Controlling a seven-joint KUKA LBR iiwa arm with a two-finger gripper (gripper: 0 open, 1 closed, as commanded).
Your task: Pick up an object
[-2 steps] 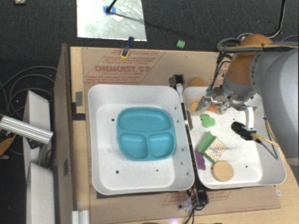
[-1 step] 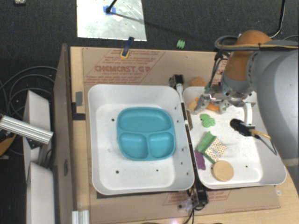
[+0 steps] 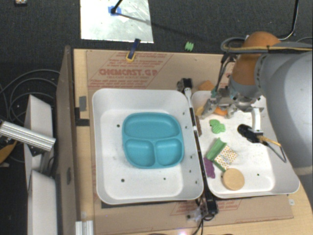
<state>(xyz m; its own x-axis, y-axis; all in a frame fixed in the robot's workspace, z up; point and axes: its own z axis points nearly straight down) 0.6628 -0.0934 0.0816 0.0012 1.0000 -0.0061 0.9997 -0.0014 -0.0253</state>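
Brown board with red lettering covers the worktop [image 3: 127, 70], and dark carpet [image 3: 39, 28] lies beyond it, with a shiny sheet [image 3: 116, 13] spread flat on the floor. Two white bins sit side by side. The left bin [image 3: 110, 131] carries a blue tray [image 3: 146, 126] with three compartments, lying flat near the middle.

I reach in from the right, my grey arm [image 3: 288, 97] with its orange band [image 3: 259, 39] over the far end of the right bin [image 3: 274, 175]. My fingers [image 3: 210, 108] are down at that bin's far left corner, and they look spread apart. An orange piece [image 3: 221, 111] shows in the gap between them. Whether it touches either one I cannot tell, and nothing is pinched that I can see.

Everything else I could pick lies nearer the camera in the same bin. A small green piece [image 3: 217, 127] sits just below my fingers. Further down, a green block [image 3: 214, 149] lies at a slant, touching a speckled square [image 3: 227, 156] on its right. A purple piece [image 3: 209, 168] lies beside the bin's left wall, just under the green block. A round tan disc [image 3: 234, 178] rests flat near the front edge, close under the speckled square.

Another orange thing [image 3: 206, 85] sits at the far rim of the right bin. I cannot tell whether it is inside the bin or on the worktop.
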